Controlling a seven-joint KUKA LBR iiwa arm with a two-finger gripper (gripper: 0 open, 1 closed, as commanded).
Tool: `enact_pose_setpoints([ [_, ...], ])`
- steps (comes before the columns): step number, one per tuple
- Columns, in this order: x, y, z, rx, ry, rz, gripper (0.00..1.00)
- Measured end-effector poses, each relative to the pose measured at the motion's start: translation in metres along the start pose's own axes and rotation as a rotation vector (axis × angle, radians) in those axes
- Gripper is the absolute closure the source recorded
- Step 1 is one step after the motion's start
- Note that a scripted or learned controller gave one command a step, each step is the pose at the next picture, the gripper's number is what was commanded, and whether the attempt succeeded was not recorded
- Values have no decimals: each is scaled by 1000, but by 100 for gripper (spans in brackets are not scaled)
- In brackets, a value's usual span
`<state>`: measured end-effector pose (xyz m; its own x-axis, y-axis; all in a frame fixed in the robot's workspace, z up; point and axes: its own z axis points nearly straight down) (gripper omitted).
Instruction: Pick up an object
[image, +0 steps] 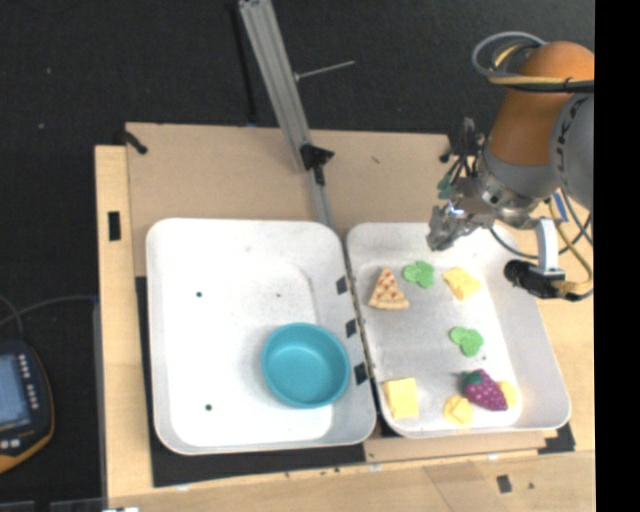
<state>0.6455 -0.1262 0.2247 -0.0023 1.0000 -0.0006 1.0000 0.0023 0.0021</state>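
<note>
Two glossy white bins (250, 240); round teal bowl (304, 364), triangular pizza slice (388, 290).

Robot lab: bench (200, 170), white bins (230, 260), grey arm (530, 110).

so the table (200, 165) is a plain tan board, and sitting straight on it are two shallow white bins side by side, left bin (190, 270) and right bin (540, 350), edges touching in the middle, over a dark mat (142, 350).
</note>
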Motion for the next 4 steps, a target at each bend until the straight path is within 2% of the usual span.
enact_pose_setpoints([
  [2, 93, -21, -21, 1, 2, -5, 100],
  [4, 195, -61, -10, 2, 2, -5, 100],
])
